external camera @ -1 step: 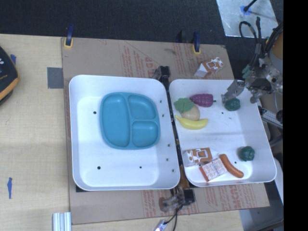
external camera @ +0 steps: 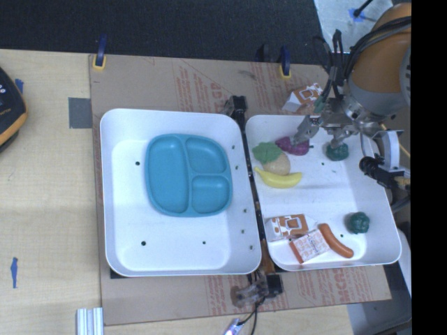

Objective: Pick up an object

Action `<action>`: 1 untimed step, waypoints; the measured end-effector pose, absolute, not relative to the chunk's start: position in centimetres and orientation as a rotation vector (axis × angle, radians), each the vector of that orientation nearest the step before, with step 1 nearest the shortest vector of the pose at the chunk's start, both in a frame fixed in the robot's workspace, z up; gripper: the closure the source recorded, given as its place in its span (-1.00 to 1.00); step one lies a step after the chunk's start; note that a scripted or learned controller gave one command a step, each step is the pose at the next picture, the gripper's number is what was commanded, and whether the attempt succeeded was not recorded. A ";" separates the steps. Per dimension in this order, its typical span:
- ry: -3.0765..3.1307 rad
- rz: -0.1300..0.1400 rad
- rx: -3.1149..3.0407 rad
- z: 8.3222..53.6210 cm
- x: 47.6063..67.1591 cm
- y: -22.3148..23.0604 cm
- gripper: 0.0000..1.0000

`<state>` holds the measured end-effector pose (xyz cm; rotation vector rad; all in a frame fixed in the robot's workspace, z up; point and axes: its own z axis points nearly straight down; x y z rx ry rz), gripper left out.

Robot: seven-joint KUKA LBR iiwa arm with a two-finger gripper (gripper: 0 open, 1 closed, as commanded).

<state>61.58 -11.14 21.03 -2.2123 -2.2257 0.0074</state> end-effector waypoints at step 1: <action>-2.225 0.008 -2.216 13.4 65.4 -14.8 -1.00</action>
